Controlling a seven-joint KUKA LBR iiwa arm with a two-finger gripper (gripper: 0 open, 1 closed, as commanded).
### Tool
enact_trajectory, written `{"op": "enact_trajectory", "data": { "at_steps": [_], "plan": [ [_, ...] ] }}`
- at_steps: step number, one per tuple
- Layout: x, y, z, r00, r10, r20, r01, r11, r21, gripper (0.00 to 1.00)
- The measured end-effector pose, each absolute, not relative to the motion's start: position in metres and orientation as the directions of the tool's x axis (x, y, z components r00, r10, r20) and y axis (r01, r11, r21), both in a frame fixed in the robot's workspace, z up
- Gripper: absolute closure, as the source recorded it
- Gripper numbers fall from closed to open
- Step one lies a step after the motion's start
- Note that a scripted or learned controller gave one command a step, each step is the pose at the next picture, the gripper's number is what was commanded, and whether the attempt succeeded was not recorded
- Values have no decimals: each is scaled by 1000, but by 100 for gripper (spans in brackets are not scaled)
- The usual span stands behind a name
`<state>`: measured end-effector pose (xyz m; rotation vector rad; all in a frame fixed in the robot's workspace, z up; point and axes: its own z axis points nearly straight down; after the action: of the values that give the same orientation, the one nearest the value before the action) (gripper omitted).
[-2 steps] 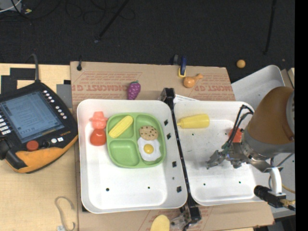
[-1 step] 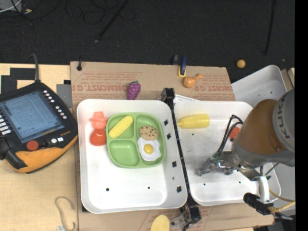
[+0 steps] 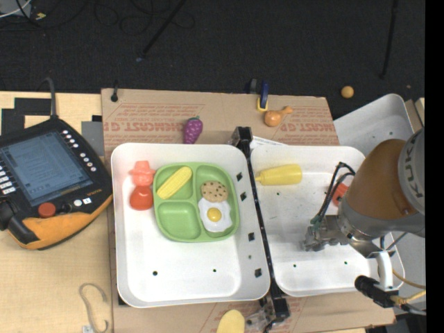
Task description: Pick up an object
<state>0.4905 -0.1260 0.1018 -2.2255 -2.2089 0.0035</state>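
Gripper (image 3: 316, 240) low in right bin (image 3: 291, 283), fingers' state can't tell. Yellow bottle (image 3: 279, 175) lies far-left of it, long axis left-right.

A robotics lab bench is shown: two white bins (image 3: 132, 255) set on cardboard (image 3: 222, 116), a teach pendant (image 3: 48, 175) alongside, cables (image 3: 104, 5) trailed behind.

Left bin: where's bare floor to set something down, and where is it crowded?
Left bin: the whole front strip is bare, bordered by the green tray behind and the front rim. The back half is crowded: the red toy at the left wall, then the tray holding corn, cookie and fried egg.
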Motion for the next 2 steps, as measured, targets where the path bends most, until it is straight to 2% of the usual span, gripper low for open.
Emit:
{"op": "enact_trajectory", "data": {
  "at_steps": [2],
  "plan": [
    [487,-124,227,0,1000,0,1000,0,4,100]
  ]
}}
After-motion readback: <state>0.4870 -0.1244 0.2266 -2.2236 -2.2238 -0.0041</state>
